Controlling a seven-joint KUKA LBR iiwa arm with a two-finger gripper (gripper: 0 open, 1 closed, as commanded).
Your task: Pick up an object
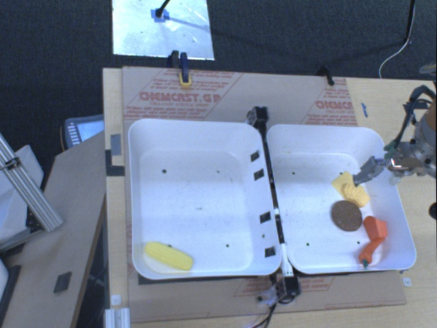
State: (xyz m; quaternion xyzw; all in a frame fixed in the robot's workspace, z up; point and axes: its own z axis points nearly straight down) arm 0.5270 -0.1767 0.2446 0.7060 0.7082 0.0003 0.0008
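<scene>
1. The objects to pick from lie in two white bins on the table: a yellow wedge (351, 190), a brown disc (347, 215) and an orange carrot-like piece (372, 237) in the right bin (307, 265), and a yellow corn cob (168, 255) in the left bin (198, 132).
2. The yellow wedge sits near the right bin's right side, with the brown disc just below it and touching or nearly touching its lower edge.
3. The orange piece lies beside the disc toward the bin's lower right corner, its thin end pointing down and to the left.
4. The corn cob rests alone in the lower left corner of the left bin, well apart from the other three.
5. The gripper (362, 173) reaches in from the right over the right bin's rim, its tip just above the upper edge of the yellow wedge.
6. Whether the gripper is open or closed cannot be told at this slant, and nothing is seen held in it.
</scene>
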